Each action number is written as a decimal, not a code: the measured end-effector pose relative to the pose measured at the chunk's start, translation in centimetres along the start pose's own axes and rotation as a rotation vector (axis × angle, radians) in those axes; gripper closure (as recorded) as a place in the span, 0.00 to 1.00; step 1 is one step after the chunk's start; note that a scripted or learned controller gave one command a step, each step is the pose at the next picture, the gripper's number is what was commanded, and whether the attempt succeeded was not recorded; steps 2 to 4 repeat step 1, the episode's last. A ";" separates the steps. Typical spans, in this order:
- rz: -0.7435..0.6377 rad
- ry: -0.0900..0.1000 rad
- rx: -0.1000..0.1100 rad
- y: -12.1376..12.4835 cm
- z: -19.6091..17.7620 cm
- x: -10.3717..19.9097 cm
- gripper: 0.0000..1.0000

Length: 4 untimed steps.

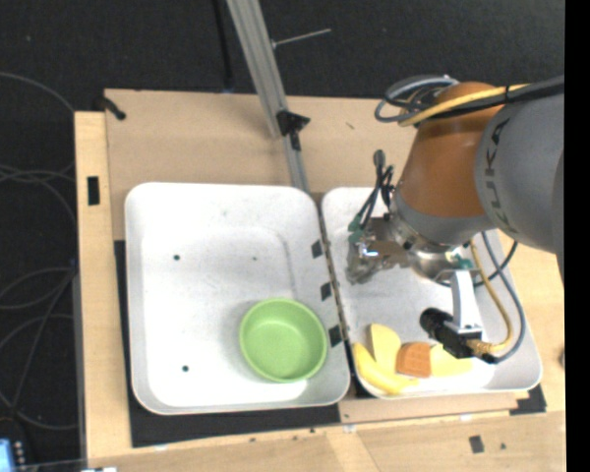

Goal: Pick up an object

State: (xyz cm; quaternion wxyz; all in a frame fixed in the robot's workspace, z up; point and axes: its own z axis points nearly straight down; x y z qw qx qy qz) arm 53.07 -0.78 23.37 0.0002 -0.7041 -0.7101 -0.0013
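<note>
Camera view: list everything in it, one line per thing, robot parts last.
Bins: two, white, side by side on the bench.
Bowl: one, green, upright in the left bin, near its front right corner.
Banana: one, yellow, at the front edge of the right bin.
Orange piece: one, orange, resting against the banana; what it is I cannot tell.
Bench: one, tan board under the bins.
Pole: one, grey metal, slanting from the top down to between the bins.
Cables: several, dark, on the black floor at left.
Arm: one, grey with an orange band, over the right bin.
Gripper: one, metal, low over the right bin's left side, apart from the banana.
</note>
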 end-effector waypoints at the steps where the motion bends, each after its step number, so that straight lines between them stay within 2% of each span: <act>1: 0.005 -0.001 0.000 -0.3 -0.3 6.0 1.00; 4: 0.005 -0.001 0.000 -0.3 -0.3 6.0 1.00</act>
